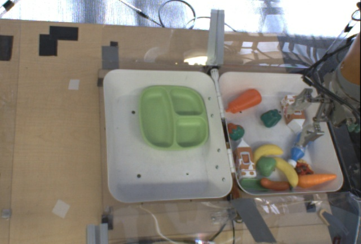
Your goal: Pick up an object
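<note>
My gripper (303,119) hangs over the right side of the right bin (333,150), open, its metal fingers (294,102) spread apart. A small brown and white box (293,116) lies just left of the gap, not gripped. A blue and white bottle (296,152) lies just below the lower finger. Further left lie an orange carrot-shaped toy (243,101) and a dark green pepper (271,118). Nothing is between the fingers.
The front of the right bin is crowded: two bananas (268,151), a green ball (265,165), a small carton (244,160), a carrot (316,180), a red sausage (274,185), a strawberry (235,131). The left bin (121,181) bears a green divided plate (174,116).
</note>
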Available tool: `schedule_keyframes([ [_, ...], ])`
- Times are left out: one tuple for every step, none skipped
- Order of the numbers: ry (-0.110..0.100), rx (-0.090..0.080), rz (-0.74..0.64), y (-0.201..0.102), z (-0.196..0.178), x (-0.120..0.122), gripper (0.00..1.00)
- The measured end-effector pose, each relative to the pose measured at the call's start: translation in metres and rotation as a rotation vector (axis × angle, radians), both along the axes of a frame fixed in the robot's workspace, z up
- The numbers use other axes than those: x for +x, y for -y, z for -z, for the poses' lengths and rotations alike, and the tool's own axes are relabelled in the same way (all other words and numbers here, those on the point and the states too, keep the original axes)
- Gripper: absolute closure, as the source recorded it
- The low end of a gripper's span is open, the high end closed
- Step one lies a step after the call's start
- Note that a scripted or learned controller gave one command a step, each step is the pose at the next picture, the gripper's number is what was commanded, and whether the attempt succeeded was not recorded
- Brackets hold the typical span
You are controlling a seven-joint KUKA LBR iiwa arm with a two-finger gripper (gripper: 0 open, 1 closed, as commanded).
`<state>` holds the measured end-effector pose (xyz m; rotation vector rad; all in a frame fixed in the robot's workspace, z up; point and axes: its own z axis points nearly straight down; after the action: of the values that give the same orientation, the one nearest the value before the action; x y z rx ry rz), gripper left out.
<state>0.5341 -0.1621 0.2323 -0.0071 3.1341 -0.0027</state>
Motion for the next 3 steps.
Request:
schedule_keyframes([
  [0.003,0.002,0.154,-0.020,0.136,0.044,0.00],
  [0.022,-0.008,0.337,-0.067,0.140,-0.001,0.00],
  [0.001,0.004,0.419,-0.035,0.143,0.048,0.00],
])
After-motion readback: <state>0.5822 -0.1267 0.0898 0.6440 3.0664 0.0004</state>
